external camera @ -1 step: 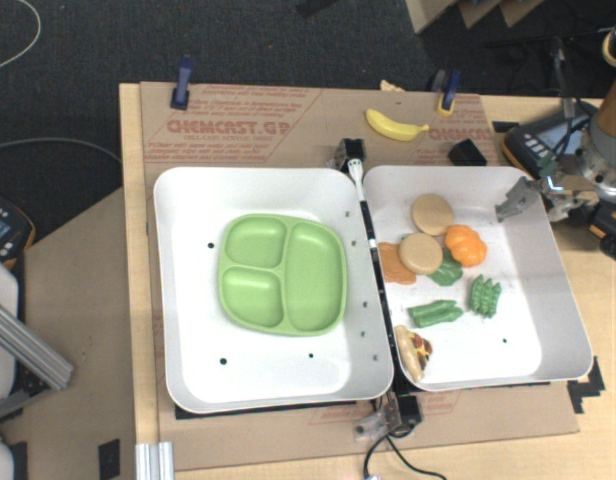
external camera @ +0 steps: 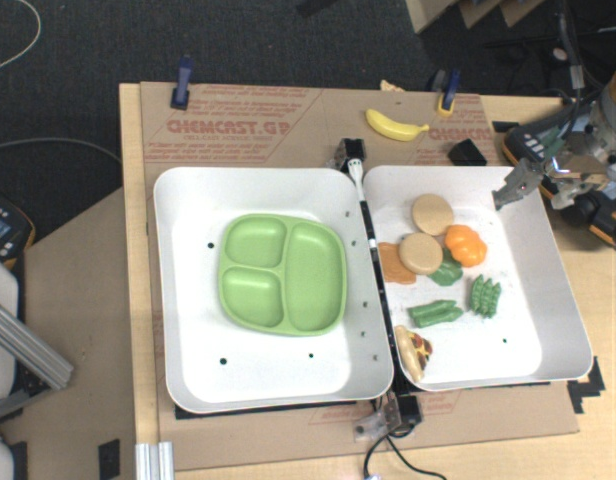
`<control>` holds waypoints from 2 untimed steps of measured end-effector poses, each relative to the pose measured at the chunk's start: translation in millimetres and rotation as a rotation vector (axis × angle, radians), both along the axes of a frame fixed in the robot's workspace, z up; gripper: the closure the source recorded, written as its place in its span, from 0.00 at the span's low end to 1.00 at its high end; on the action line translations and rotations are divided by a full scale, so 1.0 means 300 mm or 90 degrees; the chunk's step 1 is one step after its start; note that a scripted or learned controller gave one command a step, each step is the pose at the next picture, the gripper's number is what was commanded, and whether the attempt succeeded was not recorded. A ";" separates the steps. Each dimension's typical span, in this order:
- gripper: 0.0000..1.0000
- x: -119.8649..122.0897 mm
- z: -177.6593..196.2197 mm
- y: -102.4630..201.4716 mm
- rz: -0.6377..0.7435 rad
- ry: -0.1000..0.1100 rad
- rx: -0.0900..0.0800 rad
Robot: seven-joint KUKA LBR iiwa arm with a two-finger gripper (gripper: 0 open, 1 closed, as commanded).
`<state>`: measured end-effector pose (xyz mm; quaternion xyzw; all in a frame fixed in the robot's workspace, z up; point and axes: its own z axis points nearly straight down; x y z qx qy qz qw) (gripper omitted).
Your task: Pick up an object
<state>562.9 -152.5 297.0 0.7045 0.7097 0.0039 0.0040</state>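
Note:
The right bin holds several toy foods: two tan round biscuits, an orange pepper, a flat orange slice, a green pod, a green leafy piece, a small green piece and a sandwich-like piece by the front left wall. My gripper hangs over the bin's back right rim, up and to the right of the pepper, apart from all the food. Nothing shows in its grasp.
The left bin bears a green divided plate. A yellow banana lies on the cardboard behind the right bin, next to a small black block. Blue clamps hold the board's back edge.

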 end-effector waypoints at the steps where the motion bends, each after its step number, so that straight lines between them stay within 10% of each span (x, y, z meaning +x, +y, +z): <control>1: 0.00 -0.114 -0.049 0.295 0.001 0.009 0.002; 2: 1.00 -0.109 -0.013 0.276 -0.004 0.005 0.000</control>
